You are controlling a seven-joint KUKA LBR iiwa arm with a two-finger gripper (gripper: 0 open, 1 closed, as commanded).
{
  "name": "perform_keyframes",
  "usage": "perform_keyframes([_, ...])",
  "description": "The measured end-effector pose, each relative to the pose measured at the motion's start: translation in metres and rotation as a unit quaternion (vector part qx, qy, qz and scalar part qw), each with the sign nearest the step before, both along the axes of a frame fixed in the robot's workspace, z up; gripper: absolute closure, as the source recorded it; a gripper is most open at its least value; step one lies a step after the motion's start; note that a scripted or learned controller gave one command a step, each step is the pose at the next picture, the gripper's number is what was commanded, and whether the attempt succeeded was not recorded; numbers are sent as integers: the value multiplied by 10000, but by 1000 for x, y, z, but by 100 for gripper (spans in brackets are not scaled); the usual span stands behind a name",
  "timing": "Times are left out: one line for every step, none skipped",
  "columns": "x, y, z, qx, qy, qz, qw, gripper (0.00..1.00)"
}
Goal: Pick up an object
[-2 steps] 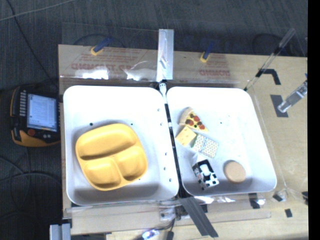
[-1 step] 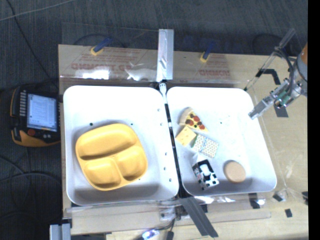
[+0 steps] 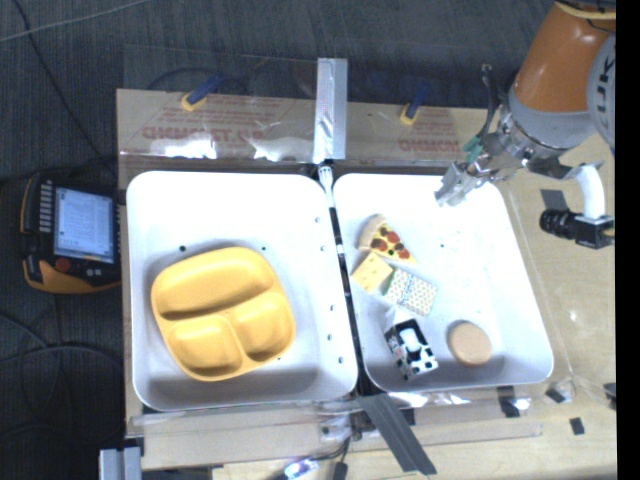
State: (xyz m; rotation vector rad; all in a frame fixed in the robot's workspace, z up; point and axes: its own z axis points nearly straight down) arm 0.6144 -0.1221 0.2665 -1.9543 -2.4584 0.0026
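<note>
You are looking down at a slant on a desk (image 3: 580, 298) carrying two shallow white bins side by side.

The left bin (image 3: 150, 203) is holding a yellow divided tray (image 3: 222, 311), sitting toward its lower left.

The right bin (image 3: 520, 268) is holding the small things you could pick:
- A pizza slice toy (image 3: 383, 236) is lying near the bin's left wall, in the upper middle.
- A pale yellow block (image 3: 371, 272) is lying just below the pizza slice, touching or nearly touching it.
- A white patterned piece (image 3: 412, 291) is lying just beside the block on its right.
- A black and white object (image 3: 410, 349) is lying near the front wall; its shape is too small to make out.
- A tan round disc (image 3: 469, 343) is lying to the right of that object, near the front right corner.

The arm (image 3: 560, 68), grey with an orange band, is reaching in from the upper right. Its gripper (image 3: 452, 189) is hanging over the bin's upper right corner, well apart from all five things. Nothing is showing between its fingers, and you cannot tell from this view whether they are spread or pressed together.

A handheld control pendant (image 3: 72, 230) with a lit screen is lying on the floor to the left of the desk.
</note>
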Motion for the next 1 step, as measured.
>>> perform_keyframes([51,-93,148,-19,-16,637,9980,100])
